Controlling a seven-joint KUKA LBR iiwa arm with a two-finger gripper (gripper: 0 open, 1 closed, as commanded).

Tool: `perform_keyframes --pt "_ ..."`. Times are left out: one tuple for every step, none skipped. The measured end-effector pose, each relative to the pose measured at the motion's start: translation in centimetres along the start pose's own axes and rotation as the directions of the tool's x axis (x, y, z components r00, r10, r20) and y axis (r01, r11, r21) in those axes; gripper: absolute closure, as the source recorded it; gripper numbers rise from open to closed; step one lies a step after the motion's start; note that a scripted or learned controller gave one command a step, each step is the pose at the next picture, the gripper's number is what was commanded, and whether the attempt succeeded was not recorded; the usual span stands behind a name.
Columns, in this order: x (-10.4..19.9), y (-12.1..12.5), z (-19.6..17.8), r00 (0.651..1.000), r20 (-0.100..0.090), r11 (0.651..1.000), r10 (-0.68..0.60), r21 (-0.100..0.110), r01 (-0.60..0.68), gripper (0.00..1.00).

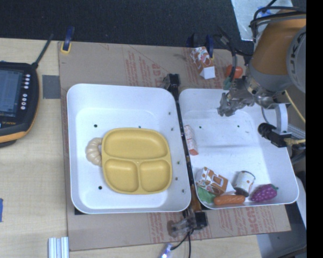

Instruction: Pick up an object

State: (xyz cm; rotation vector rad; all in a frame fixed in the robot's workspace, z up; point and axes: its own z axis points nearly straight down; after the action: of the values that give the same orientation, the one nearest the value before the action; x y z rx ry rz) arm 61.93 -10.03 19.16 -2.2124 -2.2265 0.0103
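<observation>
Along the lower edge of the right bin (290, 168) lie a carrot (229, 200), grapes (264, 193) and a can (243, 181). The gripper (226, 109) hangs at upper right above bare bin floor; whether open, I cannot tell. Nothing picked yet.

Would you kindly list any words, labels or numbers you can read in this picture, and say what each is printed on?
None can be read.
Cardboard sheet: faint red print, too blurred.
Small carton: pattern, no legible words.
Packet at the divider: too small.
Handheld screen: too blurred.
</observation>
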Motion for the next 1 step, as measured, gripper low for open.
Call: perform_keyframes --pt "-0.09 0.0 -1.03 1.0 0.0 1.0 -0.002 0.002 0.002 1.0"
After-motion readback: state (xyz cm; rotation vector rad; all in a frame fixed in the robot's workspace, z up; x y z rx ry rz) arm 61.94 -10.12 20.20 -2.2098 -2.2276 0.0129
